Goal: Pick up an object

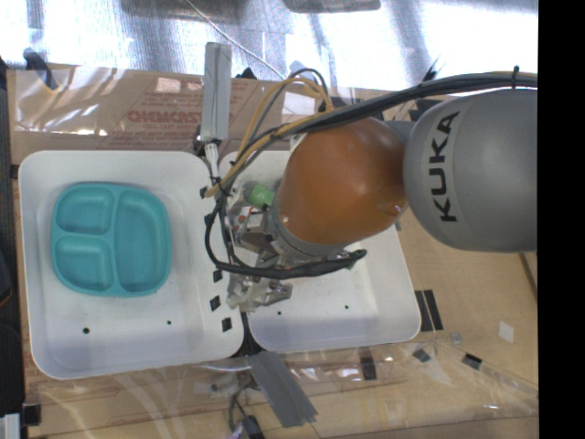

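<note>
1. The arm [366, 186] reaches low into the right bin [384, 309], so I judge this the grasp attempt.
2. The gripper [259, 291] sits near that bin's left wall; whether it grips anything I cannot tell.
3. A green object [260, 194] peeks out beside the wrist; a teal plate [110, 238] lies in the left bin [55, 337].
4. Next, a straight lift should reveal any catch.

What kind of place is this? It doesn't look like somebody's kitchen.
Probably a robotics lab or test bench. A grey KUKA arm with loose cables reaches over two white bins on a bench, and the left bin holds a lone teal divided plate.

A teal, three-compartment plastic plate [111, 238] is lying in the left shallow white bin [55, 346]; the grey-and-orange arm [366, 186] is hanging over the right shallow white bin [384, 323].
</note>
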